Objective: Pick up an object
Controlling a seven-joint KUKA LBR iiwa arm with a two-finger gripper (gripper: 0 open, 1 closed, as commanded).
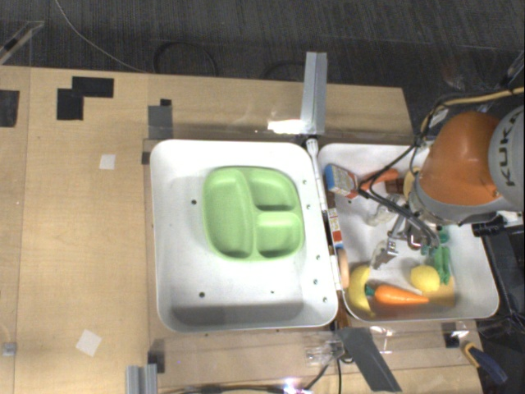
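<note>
Gripper [392, 249]: hovering in right bin [486, 281], finger spread indiscernible; carrot [399, 296] lying at its 6 o'clock; green tray [250, 212] sitting in left bin [176, 245].

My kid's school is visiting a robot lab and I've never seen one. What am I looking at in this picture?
The camera sits above a wooden bench and looks down at a slant. Two shallow white bins stand side by side. The left bin holds a green divided tray. The right bin holds small items: an orange carrot, a yellow lemon-like fruit, something green and a few bits too small to name. The grey machine with the orange band is a robot arm reaching in from the right. Its two-finger gripper hangs over the right bin, just above the carrot. I cannot see anything between its fingers, so it seems to hold nothing yet.
</note>
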